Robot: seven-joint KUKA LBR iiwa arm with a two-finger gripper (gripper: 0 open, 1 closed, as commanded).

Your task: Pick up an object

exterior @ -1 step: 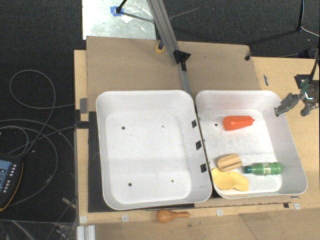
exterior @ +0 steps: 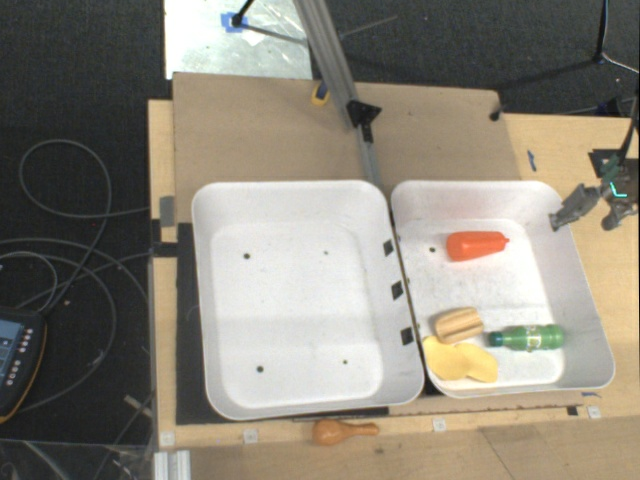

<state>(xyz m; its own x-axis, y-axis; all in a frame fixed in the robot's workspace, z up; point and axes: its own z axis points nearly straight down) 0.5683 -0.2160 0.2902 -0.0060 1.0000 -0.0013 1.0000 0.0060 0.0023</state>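
Cardboard covers my counter (exterior: 430, 118), which carries two white bins; the right bin (exterior: 570, 268) holds an orange carrot (exterior: 476, 245), a tan block (exterior: 458, 324), a yellow piece (exterior: 458, 361) and a green bottle (exterior: 528, 338). My jaws (exterior: 578, 208) hang at the right bin's far right rim, apart from everything; whether they are open, I cannot tell.

- A brown pear-shaped toy (exterior: 343, 430) lies on the desk (exterior: 440, 128) just in front of the left bin.
- A grey slanted pole (exterior: 330, 48) crosses the desk's far edge.
- Loose cables (exterior: 60, 218) curl on the dark floor at left.
- A handheld control pendant (exterior: 18, 358) sits at the left edge.
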